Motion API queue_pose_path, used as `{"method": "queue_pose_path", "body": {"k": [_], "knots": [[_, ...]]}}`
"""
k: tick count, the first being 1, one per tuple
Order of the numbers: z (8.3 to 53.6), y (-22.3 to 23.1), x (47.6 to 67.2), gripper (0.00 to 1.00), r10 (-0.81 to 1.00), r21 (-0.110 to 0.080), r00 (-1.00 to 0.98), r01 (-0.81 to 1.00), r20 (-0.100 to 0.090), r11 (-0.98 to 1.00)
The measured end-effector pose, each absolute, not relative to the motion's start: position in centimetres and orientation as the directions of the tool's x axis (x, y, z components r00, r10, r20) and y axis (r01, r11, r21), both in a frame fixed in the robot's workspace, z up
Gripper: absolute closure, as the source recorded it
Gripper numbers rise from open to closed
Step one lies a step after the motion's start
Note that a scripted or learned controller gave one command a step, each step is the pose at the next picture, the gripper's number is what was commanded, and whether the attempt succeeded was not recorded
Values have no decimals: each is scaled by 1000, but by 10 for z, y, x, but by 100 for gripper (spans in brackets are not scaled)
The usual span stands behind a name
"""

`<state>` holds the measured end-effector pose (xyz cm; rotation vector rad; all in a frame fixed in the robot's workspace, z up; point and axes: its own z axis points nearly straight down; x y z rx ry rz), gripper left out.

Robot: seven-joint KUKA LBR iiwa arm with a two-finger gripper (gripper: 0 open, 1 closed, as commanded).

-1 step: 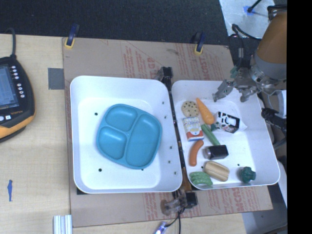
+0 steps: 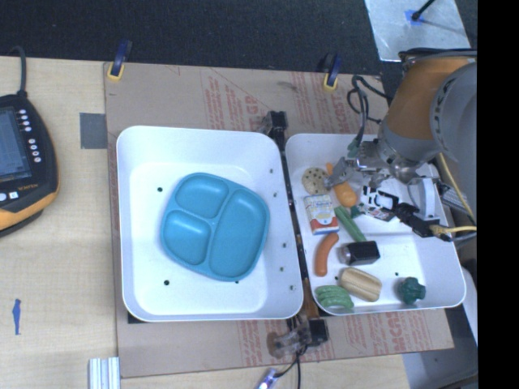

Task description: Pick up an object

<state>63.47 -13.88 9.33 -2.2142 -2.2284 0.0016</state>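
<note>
My gripper [image 2: 350,174] is low in the right bin [image 2: 438,258], near its far left part, just above a small orange piece [image 2: 346,194]. A round speckled cookie [image 2: 315,179] lies just left of it. In front of the gripper are a white and red packet [image 2: 320,213], a green bean pod [image 2: 350,224], a red-orange sausage [image 2: 325,251] and a black block [image 2: 359,253]. I see nothing clearly held.
Along the right bin's near edge lie a bread roll [image 2: 360,283], a green ring [image 2: 334,299] and a dark green lump [image 2: 411,289]. The left bin [image 2: 138,217] holds a blue divided plate [image 2: 215,225]. A control pendant [image 2: 20,160] rests at the far left.
</note>
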Motion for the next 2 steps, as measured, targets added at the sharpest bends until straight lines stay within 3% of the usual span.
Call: {"method": "queue_pose_path", "body": {"k": [1,2], "knots": [[104,-139,636,100,1000,0,-10,1000,0,10],[193,-49,578,100,1000,-3,-8,1000,0,8]]}}
